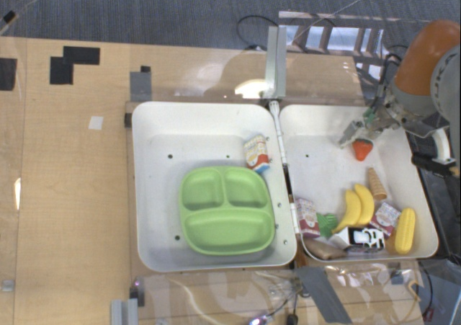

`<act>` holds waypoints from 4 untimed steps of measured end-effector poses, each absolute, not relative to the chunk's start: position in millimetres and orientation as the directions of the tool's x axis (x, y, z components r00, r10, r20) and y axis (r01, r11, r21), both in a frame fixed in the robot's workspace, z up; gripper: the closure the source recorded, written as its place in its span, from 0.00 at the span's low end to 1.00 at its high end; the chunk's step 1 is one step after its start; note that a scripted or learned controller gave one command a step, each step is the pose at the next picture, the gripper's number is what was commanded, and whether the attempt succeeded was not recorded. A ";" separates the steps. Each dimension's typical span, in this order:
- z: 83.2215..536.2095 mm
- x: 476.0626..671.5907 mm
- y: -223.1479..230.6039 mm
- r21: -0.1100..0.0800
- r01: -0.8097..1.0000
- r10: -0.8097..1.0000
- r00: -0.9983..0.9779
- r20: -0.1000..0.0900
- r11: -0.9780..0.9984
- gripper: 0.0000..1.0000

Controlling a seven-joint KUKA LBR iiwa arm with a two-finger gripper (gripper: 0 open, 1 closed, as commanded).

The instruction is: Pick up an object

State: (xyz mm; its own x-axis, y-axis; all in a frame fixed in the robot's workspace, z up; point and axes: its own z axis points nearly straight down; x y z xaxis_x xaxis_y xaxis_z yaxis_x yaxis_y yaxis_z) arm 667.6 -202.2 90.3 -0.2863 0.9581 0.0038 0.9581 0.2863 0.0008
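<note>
In the right bin's [425, 194] far corner, the end effector [362, 131] hangs with fingers spread, gripping nothing, just above a small red strawberry [362, 149] (toy, seemingly). Nearer lie a cone [376, 184], bananas [358, 207] and corn [405, 230]; the left bin [155, 172] holds a green tray [227, 210].

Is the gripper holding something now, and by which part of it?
It cannot be told: the gripper is just above the strawberry in the right bin.
</note>
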 end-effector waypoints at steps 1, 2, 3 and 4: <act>90.1 669.3 -202.6 -0.006 0.952 0.952 -0.306 0.007 0.307 0.00; 89.0 625.6 -192.4 0.009 0.942 0.942 -0.335 -0.005 0.335 0.00; 102.3 628.6 -191.9 0.018 0.942 0.942 -0.336 -0.009 0.336 1.00; 222.7 671.2 -149.2 0.010 0.951 0.951 -0.308 -0.005 0.308 1.00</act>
State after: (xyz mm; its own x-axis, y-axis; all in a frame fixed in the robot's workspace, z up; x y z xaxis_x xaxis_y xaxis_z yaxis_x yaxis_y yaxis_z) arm 671.2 -149.2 222.7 -0.3082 0.9513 -0.0046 0.9513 0.3083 0.0098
